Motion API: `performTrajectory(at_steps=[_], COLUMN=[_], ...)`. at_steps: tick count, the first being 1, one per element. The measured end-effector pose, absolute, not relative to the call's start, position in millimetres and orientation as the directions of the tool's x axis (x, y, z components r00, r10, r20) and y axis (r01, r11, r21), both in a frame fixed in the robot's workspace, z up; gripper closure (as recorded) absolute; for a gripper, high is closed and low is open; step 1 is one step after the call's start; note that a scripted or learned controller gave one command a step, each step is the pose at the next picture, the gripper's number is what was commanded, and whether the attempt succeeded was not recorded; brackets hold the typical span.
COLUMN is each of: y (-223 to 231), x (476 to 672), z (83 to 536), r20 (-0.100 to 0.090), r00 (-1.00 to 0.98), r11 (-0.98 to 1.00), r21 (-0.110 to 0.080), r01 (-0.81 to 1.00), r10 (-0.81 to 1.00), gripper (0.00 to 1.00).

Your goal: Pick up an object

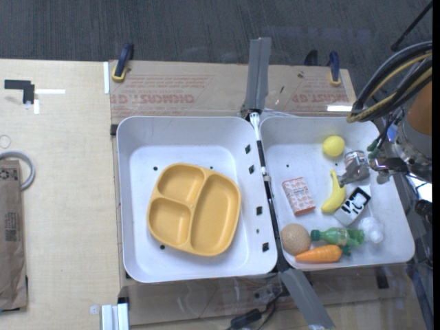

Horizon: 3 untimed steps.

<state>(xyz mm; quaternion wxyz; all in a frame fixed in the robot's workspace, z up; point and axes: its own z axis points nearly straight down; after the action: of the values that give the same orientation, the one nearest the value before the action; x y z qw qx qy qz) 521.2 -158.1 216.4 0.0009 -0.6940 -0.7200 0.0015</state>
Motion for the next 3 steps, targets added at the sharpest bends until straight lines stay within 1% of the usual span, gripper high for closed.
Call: performTrajectory(at_steps=[1, 2, 3], y=[-146, -147, -49], x=[545.6, 545.5, 553.1], z=[96, 104, 293], r20=[-0.005, -0.005, -0.003], r00=[-0.175, -0.172, -0.041], r11=[0.175, 0.172, 0.041], r21=[0.008, 0.007, -0.003], r01=[0.985, 0.985, 0.999], r10=[0.985, 0.985, 0.999], gripper=[0.00, 1.00, 1.00])
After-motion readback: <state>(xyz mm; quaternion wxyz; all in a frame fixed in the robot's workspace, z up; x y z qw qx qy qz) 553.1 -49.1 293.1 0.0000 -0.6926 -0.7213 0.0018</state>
